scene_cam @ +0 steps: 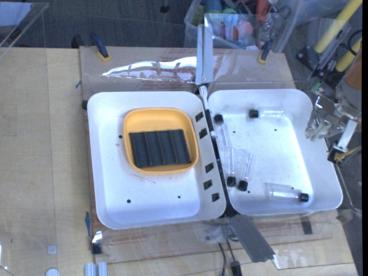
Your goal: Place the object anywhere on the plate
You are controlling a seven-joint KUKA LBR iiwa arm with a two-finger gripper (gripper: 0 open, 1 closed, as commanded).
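The left bin [109, 200] holds a yellow plate [133, 122], and a dark ridged block [159, 148] lies on this plate. The right bin [299, 105] holds several clear tubes with black caps; one tube [284, 193] lies near its front right corner. The claw [329, 128] is at the right edge of the right bin, above the rim, apart from the tubes. I cannot tell how far it is open

Pale wood counter [40, 154], dark floor behind.
A clear plastic tub [247, 10] of bright clutter stands beyond the counter's far edge.
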